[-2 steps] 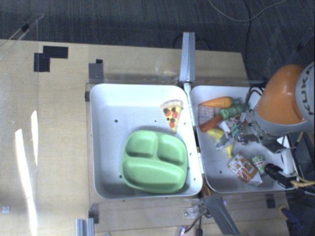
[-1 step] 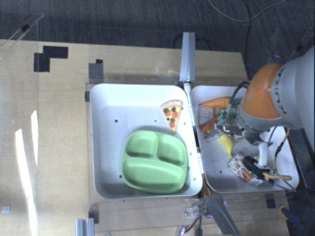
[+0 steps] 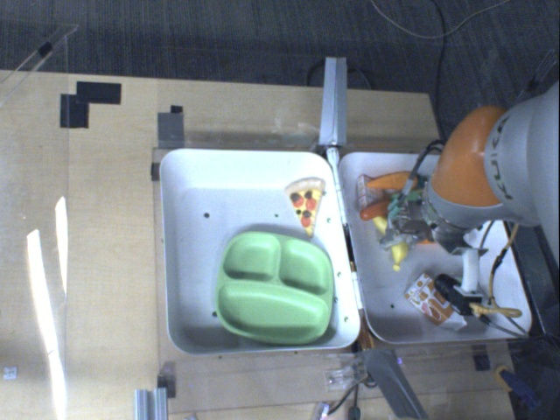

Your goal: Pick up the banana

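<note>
Beside the carrot [image 3: 385,182] in the right bin [image 3: 385,322], the banana [image 3: 395,248] lies under the lowered tool [image 3: 404,226], positioned for a grasp; its grip state cannot be told.

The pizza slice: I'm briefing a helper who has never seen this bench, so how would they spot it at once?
Start at the left white bin, the one holding the green divided tray. Look above the tray toward the bin's upper right corner, close to the wall shared with the other bin. The pizza slice lies there, a small pale wedge with red and dark dots, pointing down toward the tray.
</note>
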Motion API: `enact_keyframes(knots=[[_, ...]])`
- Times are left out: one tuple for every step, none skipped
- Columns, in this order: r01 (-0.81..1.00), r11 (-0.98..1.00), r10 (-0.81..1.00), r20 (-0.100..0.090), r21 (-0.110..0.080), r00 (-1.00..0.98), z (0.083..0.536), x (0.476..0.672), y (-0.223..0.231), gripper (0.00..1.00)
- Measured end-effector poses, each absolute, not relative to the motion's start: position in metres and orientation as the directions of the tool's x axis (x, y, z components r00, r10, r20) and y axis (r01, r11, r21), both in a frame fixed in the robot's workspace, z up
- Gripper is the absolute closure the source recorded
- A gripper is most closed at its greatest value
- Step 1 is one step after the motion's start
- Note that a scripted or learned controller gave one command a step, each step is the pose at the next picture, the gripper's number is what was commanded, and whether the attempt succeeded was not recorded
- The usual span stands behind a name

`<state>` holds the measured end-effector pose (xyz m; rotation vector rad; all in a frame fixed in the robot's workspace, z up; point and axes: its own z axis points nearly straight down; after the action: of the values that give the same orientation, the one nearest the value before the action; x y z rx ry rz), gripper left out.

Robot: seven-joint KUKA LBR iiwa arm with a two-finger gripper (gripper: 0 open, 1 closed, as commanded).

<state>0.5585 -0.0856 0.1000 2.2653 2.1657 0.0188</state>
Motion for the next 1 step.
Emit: enact_keyframes(knots=[[0.996,0.09,0.996,-0.002,0.015,-0.09,0.0894,0.5205,-0.0965,1.0]])
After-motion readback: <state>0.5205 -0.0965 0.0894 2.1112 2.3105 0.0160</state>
